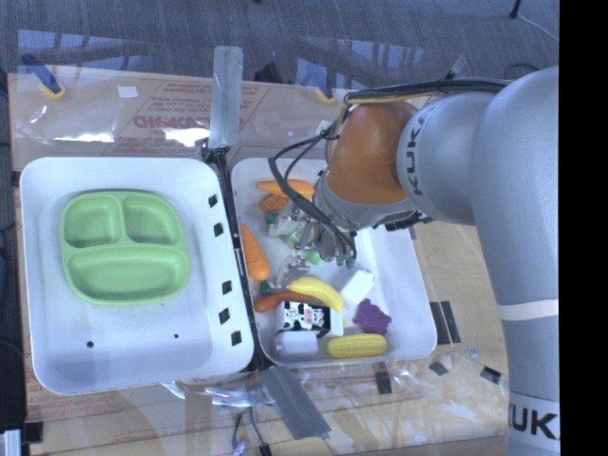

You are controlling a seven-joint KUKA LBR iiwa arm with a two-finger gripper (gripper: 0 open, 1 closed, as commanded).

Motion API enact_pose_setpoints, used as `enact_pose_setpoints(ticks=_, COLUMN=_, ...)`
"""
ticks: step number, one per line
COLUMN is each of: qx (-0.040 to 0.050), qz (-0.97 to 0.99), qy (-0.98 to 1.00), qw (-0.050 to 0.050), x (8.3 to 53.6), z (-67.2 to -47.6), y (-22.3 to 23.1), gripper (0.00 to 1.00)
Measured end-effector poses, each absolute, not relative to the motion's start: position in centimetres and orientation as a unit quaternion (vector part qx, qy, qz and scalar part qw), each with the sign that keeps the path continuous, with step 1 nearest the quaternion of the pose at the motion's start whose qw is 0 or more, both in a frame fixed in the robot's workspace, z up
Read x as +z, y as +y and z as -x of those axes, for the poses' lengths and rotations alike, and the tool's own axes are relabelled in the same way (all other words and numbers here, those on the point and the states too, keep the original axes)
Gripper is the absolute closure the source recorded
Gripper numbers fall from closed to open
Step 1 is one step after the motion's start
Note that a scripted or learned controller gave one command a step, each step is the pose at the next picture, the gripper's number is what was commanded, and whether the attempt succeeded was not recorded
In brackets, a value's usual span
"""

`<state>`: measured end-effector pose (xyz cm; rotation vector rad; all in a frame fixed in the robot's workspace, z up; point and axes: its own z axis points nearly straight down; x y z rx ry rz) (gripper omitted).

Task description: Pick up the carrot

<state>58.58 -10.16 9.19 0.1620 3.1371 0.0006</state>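
The carrot [254, 253] is long and orange and lies along the left wall of the right bin [418, 293], pointing toward the back. My gripper [306, 248] hangs low over the middle of that bin, a short way to the carrot's right and apart from it. The orange wrist band sits directly above it and hides part of the bin's back half. Nothing from the bin is visibly lifted.
Around the gripper lie a yellow banana [319, 292], a white block [357, 285], a purple piece [371, 318], a corn cob [356, 346], a black-and-white box [302, 318], a red piece [275, 302] and an orange item [284, 190]. The left bin [38, 331] holds a green divided plate [123, 245].
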Motion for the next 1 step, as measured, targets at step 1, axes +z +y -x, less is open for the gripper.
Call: enact_pose_setpoints(ticks=1, qx=-0.0002, qz=-0.234, qy=0.972, qw=0.001, x=9.31, z=-62.8, y=-10.48, gripper=0.0)
